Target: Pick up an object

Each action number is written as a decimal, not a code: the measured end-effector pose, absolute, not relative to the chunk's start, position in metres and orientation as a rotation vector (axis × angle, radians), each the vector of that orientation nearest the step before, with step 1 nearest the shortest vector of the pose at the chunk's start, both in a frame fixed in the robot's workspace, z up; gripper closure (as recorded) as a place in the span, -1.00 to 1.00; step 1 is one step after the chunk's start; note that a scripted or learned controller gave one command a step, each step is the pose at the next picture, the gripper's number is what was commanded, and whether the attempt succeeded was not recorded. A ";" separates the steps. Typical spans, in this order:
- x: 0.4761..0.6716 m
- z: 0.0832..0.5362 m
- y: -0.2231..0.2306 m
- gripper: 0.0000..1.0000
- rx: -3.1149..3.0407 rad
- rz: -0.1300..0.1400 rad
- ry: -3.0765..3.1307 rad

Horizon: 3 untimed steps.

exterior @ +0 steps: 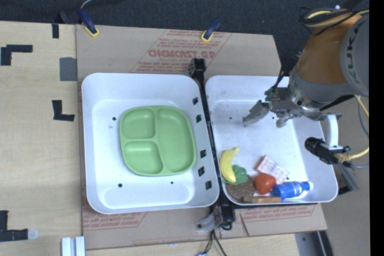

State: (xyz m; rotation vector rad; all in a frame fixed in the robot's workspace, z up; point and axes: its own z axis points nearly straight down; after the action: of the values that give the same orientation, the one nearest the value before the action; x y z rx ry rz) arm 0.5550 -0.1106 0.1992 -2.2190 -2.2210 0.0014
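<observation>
- Camera view, left bin: a green divided plate lies flat near the middle, with three compartments, well apart from my gripper.
- Divider between the bins: a black strip runs from the far edge to the near edge, with a clamp at each end; small parts along it are too small to identify.
- Right bin, near edge: the objects lie clustered together. A yellow banana has its long axis running roughly far to near, curved, far tip pointing toward the right; it sits just beside the divider.
- A green item touches the banana's near end; its shape is hard to make out.
- A dark brown item lies at the bin's near wall, partly covered by its neighbours.
- A red round item sits between the green item and a blue bottle; the bottle lies on its side, long axis left to right, white cap pointing right.
- A white-and-red packet lies tilted just beyond the red item.
- My gripper hangs over the far half of the right bin, fingers spread apart, nothing between them, well apart from the cluster.
- My wrist and the orange band are cut off at the right.
</observation>
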 end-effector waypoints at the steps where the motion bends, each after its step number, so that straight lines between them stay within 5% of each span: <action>1: 0.588 0.090 -0.097 -1.00 -2.220 0.001 -2.222; 3: 0.636 0.086 -0.111 -1.00 -2.221 -0.003 -2.226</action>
State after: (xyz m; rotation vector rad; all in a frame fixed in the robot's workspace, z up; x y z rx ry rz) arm 0.6361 -0.1108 0.0861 -2.2209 -2.2258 -0.0035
